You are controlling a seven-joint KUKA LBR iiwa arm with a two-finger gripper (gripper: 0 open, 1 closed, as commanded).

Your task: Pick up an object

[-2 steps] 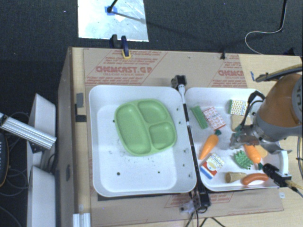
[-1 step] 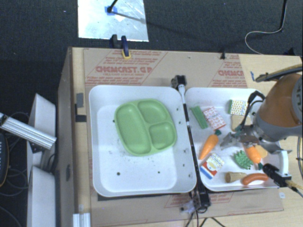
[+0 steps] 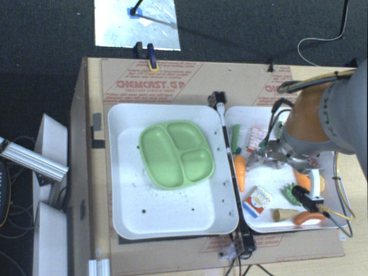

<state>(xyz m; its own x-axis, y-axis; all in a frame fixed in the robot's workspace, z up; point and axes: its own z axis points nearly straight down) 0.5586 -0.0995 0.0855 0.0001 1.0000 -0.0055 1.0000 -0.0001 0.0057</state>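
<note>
Camera view: gripper point(image 3: 265, 154) lowered into right bin point(image 3: 260, 223), reach step judged in hand. Finger state cannot be told; nothing seen held. Carrot point(image 3: 240, 173) lies just beside, at 8 o'clock. Next: descent onto carrot, closing required.

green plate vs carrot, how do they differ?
The green plate lies in the left bin; the carrot lies in the right bin, against the divider. The plate is broad with three compartments; the carrot is small and slender. Both lie flat, untouched.

divided plate point(image 3: 175, 154) in left bin point(image 3: 129, 211), carrot point(image 3: 240, 173) in right bin point(image 3: 276, 226)
</note>
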